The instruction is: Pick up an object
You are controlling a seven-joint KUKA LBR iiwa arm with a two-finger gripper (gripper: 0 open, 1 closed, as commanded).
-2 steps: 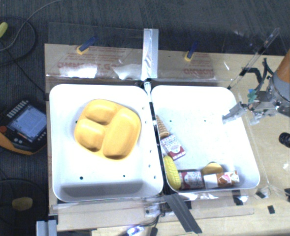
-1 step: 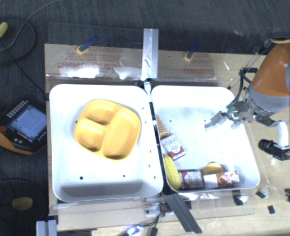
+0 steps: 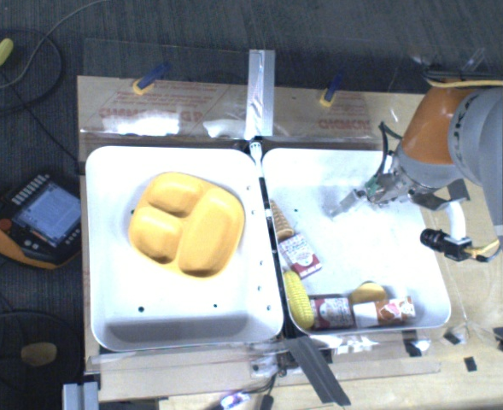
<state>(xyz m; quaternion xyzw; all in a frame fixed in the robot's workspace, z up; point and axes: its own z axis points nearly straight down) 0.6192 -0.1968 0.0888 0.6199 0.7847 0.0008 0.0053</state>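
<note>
Left of the bench, on dark carpet: an orange-and-black handheld control pendant [image 3: 33,220] with loose cables. Filling much of the left shallow white bin [image 3: 97,314]: a big yellow three-lobed plastic dish [image 3: 185,225].

In the right shallow white bin [image 3: 405,263], hugging the left and near walls: a brown waffle cone [image 3: 281,219], a small red-and-white packet [image 3: 301,254], a yellow toy corn cob [image 3: 296,297], a dark red-labelled bottle [image 3: 332,312] lying flat, and a rounded yellow piece [image 3: 369,293].

Above bare floor in that bin's far half, well apart from these: the grey two-finger gripper [image 3: 347,201]. Open or closed, impossible to tell; nothing seen in its grasp.
</note>
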